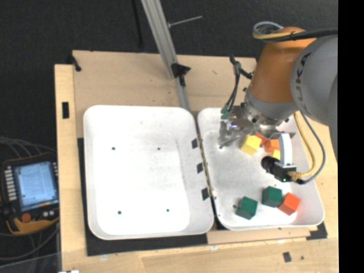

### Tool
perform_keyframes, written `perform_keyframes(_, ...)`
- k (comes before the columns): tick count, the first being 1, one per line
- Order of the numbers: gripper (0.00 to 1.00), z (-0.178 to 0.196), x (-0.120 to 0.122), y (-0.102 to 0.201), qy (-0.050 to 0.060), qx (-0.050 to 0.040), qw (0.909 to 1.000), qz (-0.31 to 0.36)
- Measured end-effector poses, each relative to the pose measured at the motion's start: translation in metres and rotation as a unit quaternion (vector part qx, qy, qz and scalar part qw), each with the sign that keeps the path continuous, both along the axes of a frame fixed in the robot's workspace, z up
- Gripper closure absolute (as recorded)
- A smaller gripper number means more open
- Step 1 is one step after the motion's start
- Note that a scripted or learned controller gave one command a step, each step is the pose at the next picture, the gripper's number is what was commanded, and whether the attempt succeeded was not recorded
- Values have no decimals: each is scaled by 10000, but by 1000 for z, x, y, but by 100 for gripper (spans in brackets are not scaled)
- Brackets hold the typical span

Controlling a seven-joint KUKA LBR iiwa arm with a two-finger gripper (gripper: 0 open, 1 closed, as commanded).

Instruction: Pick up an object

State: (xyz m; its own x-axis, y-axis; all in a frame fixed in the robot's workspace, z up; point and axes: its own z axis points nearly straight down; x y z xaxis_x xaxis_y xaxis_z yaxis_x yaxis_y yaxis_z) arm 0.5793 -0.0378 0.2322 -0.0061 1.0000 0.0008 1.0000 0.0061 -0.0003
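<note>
The right bin point(227, 175) holds several small blocks. A yellow block point(249, 146) and an orange block point(273, 147) lie near its back, partly under the wrist. Two green blocks point(246, 207) point(272, 196) and another orange block point(290, 203) sit near its front edge. My gripper point(228, 134) hangs over the back left part of this bin, just left of the yellow block and apart from it. Nothing shows in its grasp.
The left bin point(142, 169) adjoins the right one, with black clips point(200, 168) along the shared rim. A metal pole point(165, 38) slants up from behind the bins. A black cable fitting point(278, 168) hangs off the wrist. A tablet point(31, 183) sits off the bench at left.
</note>
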Motion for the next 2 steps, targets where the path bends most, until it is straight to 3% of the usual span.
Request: perform_keyframes(2, 100, 4, 0, 109, -5, 5, 10000, 13)
